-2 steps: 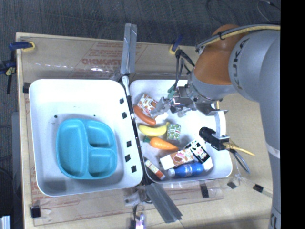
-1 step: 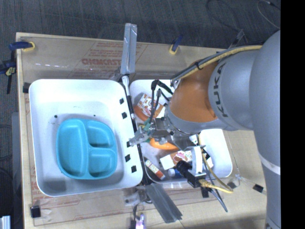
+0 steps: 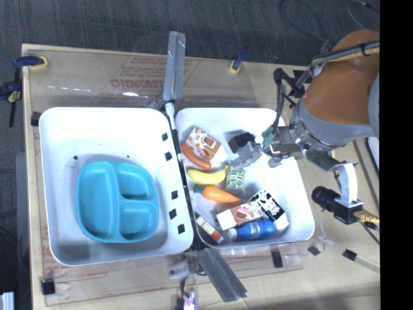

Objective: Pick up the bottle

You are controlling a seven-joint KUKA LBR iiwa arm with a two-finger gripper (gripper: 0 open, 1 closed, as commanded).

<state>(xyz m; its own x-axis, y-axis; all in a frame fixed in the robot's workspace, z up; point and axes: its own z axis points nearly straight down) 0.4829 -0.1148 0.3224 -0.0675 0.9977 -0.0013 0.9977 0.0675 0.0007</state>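
Fingers of the gripper hang over the upper part of the right bin; you cannot tell from this view whether they are apart or together, and nothing shows between them. Your bottle lies on its side against the bin's near wall, well apart from the gripper and touching a box. Judged risks: a descent here meets the carrot or banana instead; a round bottle may roll or slip. Left bin holds a blue tray. Both bins sit on a pale worktop over dark floor.
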